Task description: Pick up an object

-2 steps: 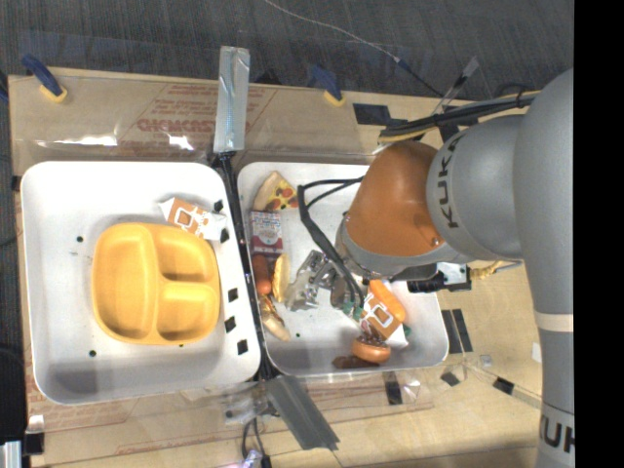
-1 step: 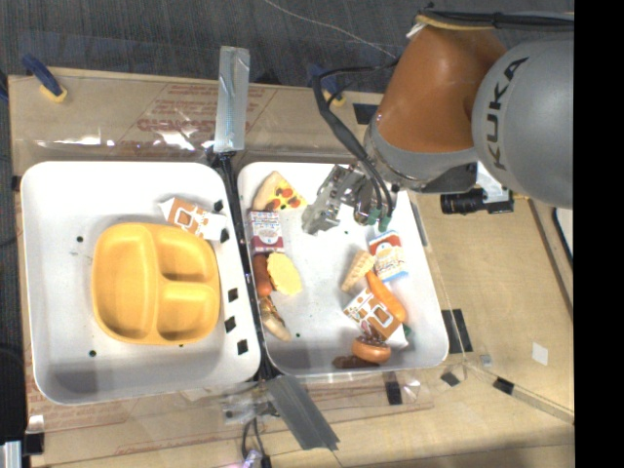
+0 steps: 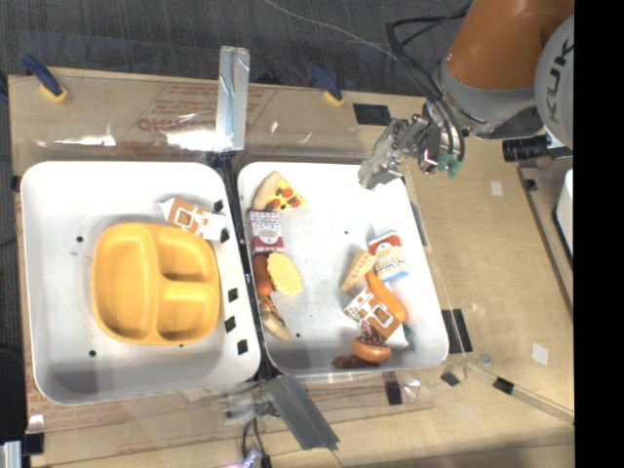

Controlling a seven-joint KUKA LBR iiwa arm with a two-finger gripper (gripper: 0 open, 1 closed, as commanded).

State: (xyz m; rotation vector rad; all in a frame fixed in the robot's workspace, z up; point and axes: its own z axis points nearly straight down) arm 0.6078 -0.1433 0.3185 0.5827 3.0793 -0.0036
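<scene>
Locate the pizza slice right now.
In the camera view, the pizza slice lies in the right bin, at its far left corner, just above a small red packet along the divider.

The gripper [image 3: 378, 169] hangs over the right bin's [image 3: 322, 349] far right corner, holding nothing visible. That bin holds a pizza slice [image 3: 279, 193], small packets and other toy food. A yellow divided tray [image 3: 154, 283] fills the left bin [image 3: 49, 261].

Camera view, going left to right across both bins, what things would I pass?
Yellow divided tray → small orange-and-white packet → pizza slice toy → cone → carton with a blue top → gripper above the right bin's far right corner.
</scene>
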